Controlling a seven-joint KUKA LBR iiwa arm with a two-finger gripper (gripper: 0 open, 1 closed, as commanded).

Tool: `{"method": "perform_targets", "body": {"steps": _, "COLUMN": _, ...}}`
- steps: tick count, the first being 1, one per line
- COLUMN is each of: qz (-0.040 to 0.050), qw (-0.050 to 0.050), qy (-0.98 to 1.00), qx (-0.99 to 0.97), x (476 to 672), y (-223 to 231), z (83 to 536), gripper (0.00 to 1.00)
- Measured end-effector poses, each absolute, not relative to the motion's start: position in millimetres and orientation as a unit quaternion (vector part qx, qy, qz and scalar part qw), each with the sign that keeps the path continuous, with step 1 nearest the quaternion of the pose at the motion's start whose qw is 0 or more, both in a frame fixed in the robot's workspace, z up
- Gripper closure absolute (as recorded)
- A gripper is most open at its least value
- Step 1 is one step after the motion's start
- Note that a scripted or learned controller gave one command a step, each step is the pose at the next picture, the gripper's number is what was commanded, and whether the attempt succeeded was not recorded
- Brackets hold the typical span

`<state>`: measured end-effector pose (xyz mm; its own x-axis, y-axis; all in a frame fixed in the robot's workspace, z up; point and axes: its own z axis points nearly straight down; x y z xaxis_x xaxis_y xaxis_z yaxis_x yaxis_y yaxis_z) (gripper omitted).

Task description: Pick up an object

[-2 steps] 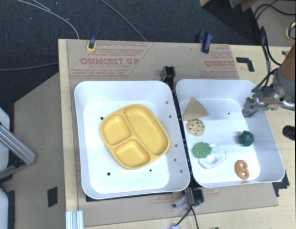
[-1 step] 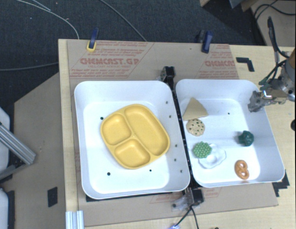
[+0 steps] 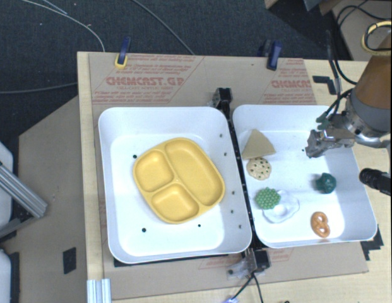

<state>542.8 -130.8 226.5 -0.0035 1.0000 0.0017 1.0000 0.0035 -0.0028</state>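
The right bin (image 3: 353, 232) holds a tan wedge (image 3: 259, 145), a speckled cookie (image 3: 259, 168), a green bumpy ball (image 3: 267, 198), a clear glass piece (image 3: 281, 209), a dark green round object (image 3: 326, 183) and a pretzel (image 3: 320, 223). My gripper (image 3: 317, 145) hangs over the upper right part of this bin, above and slightly left of the dark green object. Nothing shows between its fingers.
The left bin (image 3: 113, 144) carries a yellow three-compartment plate (image 3: 178, 179). A black divider clamp (image 3: 222, 97) sits between the bins at the back. Blue clips (image 3: 273, 54) hold the cardboard base at the far edge. Cables run near the arm at right.
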Motion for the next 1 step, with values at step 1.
{"method": "perform_targets", "body": {"steps": 1, "qz": 0.0, "qw": 0.001, "qy": -0.709, "qx": -0.705, "x": 531.6, "y": -77.5, "z": 234.9, "gripper": 1.0}}
